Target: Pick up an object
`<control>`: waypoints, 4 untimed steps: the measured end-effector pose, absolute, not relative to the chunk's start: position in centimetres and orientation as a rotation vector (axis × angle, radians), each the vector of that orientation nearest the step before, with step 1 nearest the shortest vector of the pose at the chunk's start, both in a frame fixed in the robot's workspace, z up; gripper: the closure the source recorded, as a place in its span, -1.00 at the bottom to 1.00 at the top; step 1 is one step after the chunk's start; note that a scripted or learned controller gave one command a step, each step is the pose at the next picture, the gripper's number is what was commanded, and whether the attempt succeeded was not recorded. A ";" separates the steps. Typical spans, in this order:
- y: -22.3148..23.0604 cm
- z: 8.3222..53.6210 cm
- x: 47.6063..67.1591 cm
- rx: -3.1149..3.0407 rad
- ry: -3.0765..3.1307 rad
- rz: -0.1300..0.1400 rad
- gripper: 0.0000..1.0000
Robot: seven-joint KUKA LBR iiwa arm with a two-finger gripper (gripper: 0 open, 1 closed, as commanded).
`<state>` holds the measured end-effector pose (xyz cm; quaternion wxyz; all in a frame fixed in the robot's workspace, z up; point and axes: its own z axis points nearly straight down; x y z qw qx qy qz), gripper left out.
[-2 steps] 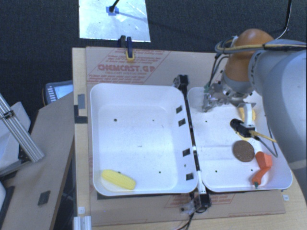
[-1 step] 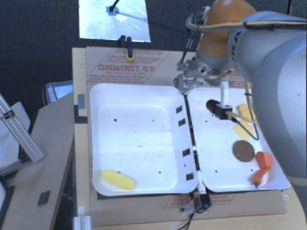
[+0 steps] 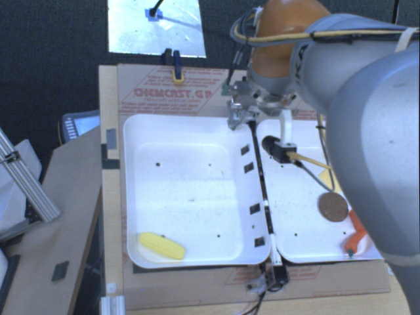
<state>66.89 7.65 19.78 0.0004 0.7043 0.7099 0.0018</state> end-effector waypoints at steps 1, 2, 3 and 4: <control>7.4 20.9 67.0 2.210 2.228 0.007 1.00; 7.4 21.9 67.0 2.204 2.232 0.009 1.00; 7.4 23.1 67.1 2.198 2.236 0.012 1.00; 7.4 24.1 67.2 2.192 2.239 0.014 1.00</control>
